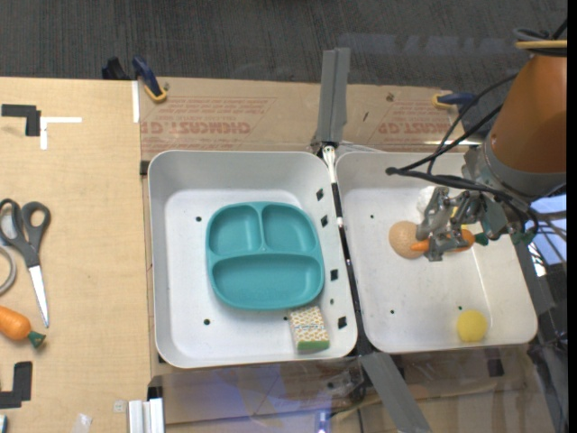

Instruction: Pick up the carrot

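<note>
A grey robot arm (pixel 532 106) with an orange band reaches in from the right over the right-hand white bin (pixel 505 332), its end effector (pixel 439 237) lowered near the middle of that bin. A carrot (pixel 424 245) lies under the end effector, its orange body showing on both sides of the metal fingers and its green tip pointing right; the fingers appear to straddle it, though whether they are pressed onto it cannot be told from this angle. A pale egg-like ball (pixel 403 238) sits touching the carrot's left end. A yellow ball (pixel 471 326) rests near the bin's front right corner, well apart from the end effector. In the left bin (pixel 171 269), a teal divided plate (pixel 265 255) lies at the centre, with a sponge (pixel 310 329) just beside its front edge. On the wooden counter (pixel 81 197) to the left lie scissors (pixel 29 251) and a second carrot (pixel 16 325) near the edge.
</note>
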`<state>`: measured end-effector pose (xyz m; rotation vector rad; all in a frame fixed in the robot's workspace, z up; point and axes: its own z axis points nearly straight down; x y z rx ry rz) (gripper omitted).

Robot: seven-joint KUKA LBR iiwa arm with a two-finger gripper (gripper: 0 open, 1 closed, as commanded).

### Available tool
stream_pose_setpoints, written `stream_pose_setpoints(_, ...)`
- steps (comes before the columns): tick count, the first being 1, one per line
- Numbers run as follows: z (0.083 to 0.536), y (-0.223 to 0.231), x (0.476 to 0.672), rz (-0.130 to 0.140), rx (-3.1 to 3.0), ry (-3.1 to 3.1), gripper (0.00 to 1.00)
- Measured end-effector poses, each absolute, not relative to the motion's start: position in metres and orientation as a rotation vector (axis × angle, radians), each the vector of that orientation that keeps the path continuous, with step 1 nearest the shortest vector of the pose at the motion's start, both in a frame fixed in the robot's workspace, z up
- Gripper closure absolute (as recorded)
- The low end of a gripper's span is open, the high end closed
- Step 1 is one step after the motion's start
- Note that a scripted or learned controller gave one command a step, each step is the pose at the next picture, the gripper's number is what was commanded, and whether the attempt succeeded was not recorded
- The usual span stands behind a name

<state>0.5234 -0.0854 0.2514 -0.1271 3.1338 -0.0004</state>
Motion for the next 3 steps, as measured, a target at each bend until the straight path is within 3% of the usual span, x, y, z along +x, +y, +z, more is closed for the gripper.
stream_pose_setpoints(1, 0.099, -0.1, 0.536, 0.001, -0.413, 3.113, 1.0)
stream_pose_setpoints(2, 0.23, -0.074, 0.53, 0.0, -0.309, 3.121, 1.0)
stream_pose_setpoints(3, 0.219, -0.015, 0.494, 0.002, -0.647, 3.073, 1.0)
